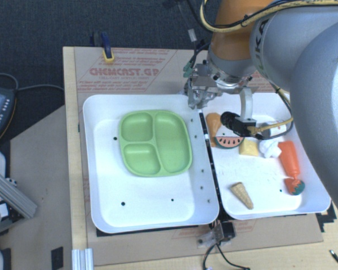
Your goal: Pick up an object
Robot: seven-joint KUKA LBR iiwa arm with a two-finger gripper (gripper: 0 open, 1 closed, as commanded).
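1. While hanging w/ gripper [198, 99] above the far rim where left bin [101, 151] meets right bin [270, 202], shows nothing in its grasp. Released or clenched: can't tell from this angle.
2. Candidates all in right bin: orange piece [213, 122] and melon slice [228, 142] nearest gripper, then cheese [249, 148], white wad [268, 148], carrot [289, 161], and cone [242, 194] toward the front. Only a green plate [156, 142] in left bin.
3. Risk if lowered straight from here: prob. lands on the rims, not on an item, so a jam or an empty close.
4. Risk w/ orange piece, melon slice, cheese: packed close, maybe touching. Could nudge a neighbour or pinch two at once.
5. Risk w/ plate: wide and flat, likely too broad to pinch, prob. slips.
6. Safer bet, as a guess: cone, lying apart from the rest.
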